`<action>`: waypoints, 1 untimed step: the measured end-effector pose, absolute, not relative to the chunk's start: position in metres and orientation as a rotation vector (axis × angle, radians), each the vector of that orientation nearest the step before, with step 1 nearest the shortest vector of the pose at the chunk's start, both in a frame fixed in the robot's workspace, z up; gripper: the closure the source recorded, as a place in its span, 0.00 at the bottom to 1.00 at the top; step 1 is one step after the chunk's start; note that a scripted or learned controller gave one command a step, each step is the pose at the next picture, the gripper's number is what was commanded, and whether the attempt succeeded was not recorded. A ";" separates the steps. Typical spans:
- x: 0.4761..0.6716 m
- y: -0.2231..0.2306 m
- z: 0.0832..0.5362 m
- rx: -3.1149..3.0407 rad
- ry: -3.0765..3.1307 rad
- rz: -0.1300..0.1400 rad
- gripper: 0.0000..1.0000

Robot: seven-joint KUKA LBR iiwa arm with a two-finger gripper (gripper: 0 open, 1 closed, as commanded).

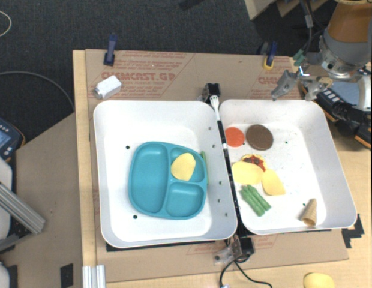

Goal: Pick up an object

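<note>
- Bench (54, 179): pale wood surface; a brown cardboard sheet (168, 71) with red print lies on it under both bins; dark carpet beyond the far edge.
- Yellow rounded item (318, 280), one, on the bench at the near right corner, outside the bins.
- Left bin (114, 131): shallow, white, rounded corners; holds one teal plastic plate (156, 182) with three compartments; one yellow piece (183, 167) rests in its upper right compartment.
- Right bin (312, 131): same make; six toy foods, loose: tan cone (309, 212) nearest; green bean pods (255, 199); two yellow pieces (258, 177) side by side; orange-red disc (235, 137) and brown disc (259, 137) farther, just beside each other.
- Clamps (110, 50): two, blue, at the cardboard's far edge.
- White block (108, 87), one, on the cardboard near the left bin's far corner.
- Gripper (297, 84): above the right bin's far rim; fingers spread apart, nothing between them; well apart from the foods.
</note>
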State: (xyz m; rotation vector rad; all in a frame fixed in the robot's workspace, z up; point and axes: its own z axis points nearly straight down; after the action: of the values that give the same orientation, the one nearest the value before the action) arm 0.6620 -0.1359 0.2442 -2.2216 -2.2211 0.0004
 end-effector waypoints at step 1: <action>0.620 -0.104 0.141 -2.214 -2.214 0.009 0.00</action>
State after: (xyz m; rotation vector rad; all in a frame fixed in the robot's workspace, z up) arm 0.6204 -0.1043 0.1406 -2.2141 -2.2137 0.0092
